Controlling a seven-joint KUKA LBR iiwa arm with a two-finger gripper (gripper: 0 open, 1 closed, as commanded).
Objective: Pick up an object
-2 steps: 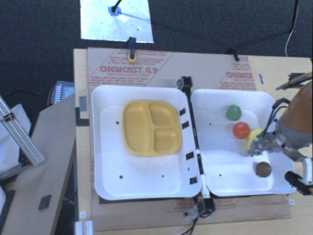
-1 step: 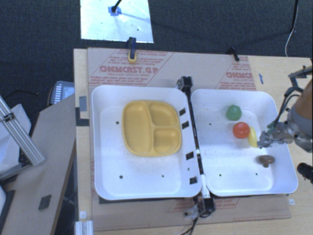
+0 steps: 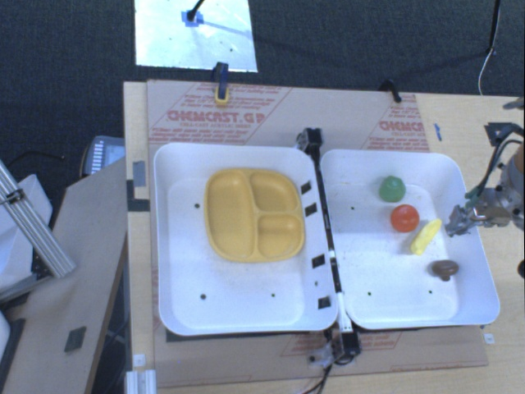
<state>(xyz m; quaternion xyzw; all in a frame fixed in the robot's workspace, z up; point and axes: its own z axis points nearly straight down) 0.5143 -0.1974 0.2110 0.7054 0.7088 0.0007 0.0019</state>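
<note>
— How many things lie in the bins?

— Five. The left bin [image 3: 176, 302] carries one yellow divided plate [image 3: 253, 214]. The right bin [image 3: 385, 302] carries four: one green ball [image 3: 392, 189], one orange-red ball [image 3: 404, 217] just below it, one yellow banana-shaped piece [image 3: 425, 236] beside that, and one brown mushroom-shaped piece [image 3: 445, 268] nearer the front.

— And the tool?

— The tool [image 3: 456, 222] sits at the right bin's right rim, near the yellow piece, with nothing seen between its fingers. Whether they are apart or together, I cannot tell.

— The surroundings?

— A pale wooden tabletop [image 3: 135, 121] under printed cardboard [image 3: 271, 113], with dark carpet [image 3: 344, 23] beyond.
</note>
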